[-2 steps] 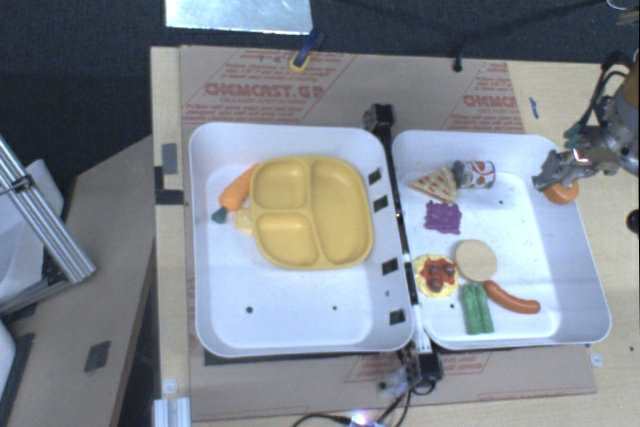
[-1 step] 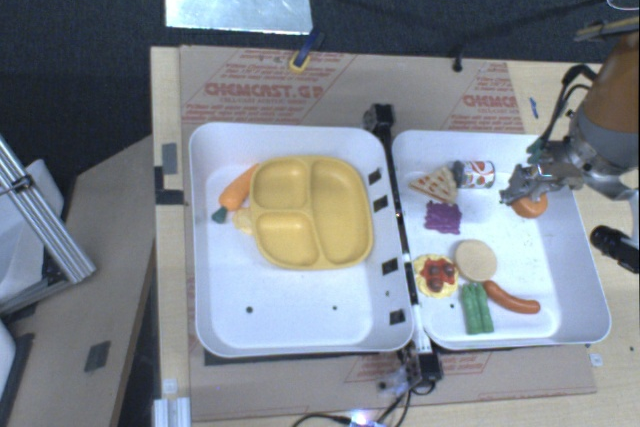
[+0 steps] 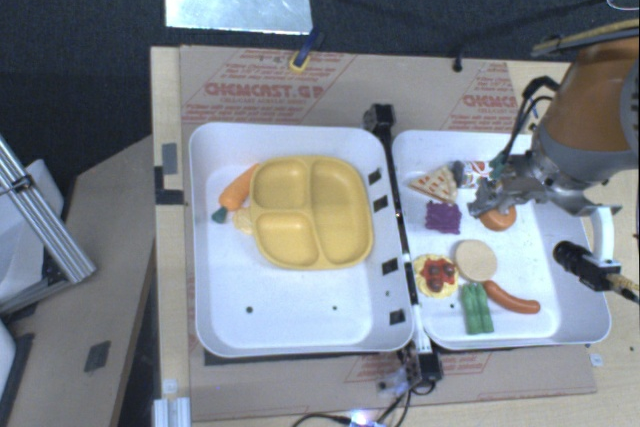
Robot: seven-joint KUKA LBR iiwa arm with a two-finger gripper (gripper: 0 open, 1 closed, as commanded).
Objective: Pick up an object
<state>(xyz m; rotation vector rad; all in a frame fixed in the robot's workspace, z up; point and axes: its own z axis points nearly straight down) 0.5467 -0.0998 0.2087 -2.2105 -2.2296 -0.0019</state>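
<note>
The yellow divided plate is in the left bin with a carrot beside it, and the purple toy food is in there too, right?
Not quite. The camera view shows the purple toy food in the right bin. The yellow divided plate and carrot are in the left bin.

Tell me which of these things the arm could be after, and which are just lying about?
Could be picked, all in the right bin, near the gripper:
pizza slice
purple piece
orange piece
round bun
sausage
green vegetable

Lying about, in the left bin:
yellow divided plate
carrot
</note>
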